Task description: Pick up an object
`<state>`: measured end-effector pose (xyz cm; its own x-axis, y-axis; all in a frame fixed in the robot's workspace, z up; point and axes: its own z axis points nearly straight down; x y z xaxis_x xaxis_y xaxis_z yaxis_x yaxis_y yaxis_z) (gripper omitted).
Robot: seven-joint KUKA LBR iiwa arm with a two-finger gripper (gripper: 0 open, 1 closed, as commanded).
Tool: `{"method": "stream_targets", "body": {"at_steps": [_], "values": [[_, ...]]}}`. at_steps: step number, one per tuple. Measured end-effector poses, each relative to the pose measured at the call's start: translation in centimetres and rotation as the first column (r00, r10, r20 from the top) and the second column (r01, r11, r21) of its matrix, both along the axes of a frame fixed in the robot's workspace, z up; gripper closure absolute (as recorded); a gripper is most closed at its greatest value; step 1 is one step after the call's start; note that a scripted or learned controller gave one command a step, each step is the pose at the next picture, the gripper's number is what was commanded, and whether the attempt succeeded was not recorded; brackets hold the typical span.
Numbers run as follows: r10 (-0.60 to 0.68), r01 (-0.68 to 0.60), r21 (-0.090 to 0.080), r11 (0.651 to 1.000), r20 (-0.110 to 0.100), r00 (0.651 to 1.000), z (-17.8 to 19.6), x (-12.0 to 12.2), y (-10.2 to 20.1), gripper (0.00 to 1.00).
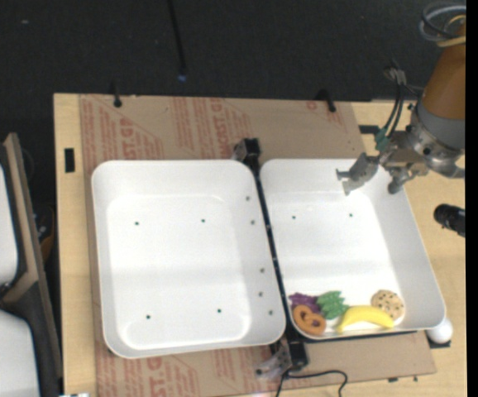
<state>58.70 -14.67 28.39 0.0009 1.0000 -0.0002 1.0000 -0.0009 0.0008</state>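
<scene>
Hovering gripper [373, 178] spread apart, nothing held; banana [363, 318] well apart, bin's near edge

Banana [365, 318], cookie [388, 304], pretzel [309, 321] along right bin's near wall.

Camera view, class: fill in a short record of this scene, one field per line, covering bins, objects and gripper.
bins: left bin and right bin, white, side by side
objects: banana, cookie, green piece, purple grapes, orange ring
object place: clustered at the right bin's near edge
gripper: above the right bin's far edge, open, holding nothing
</scene>
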Motion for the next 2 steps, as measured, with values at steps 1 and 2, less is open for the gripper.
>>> {"method": "stream_targets", "body": {"at_steps": [1, 2], "values": [[-0.001, 0.001, 0.002, 1.0, -0.013, 1.0, -16.7, -3.7, -0.8, 0.0], [0.0, 0.0, 0.0, 1.0, 0.003, 1.0, -10.4, -8.2, 0.1, 0.0]]}}
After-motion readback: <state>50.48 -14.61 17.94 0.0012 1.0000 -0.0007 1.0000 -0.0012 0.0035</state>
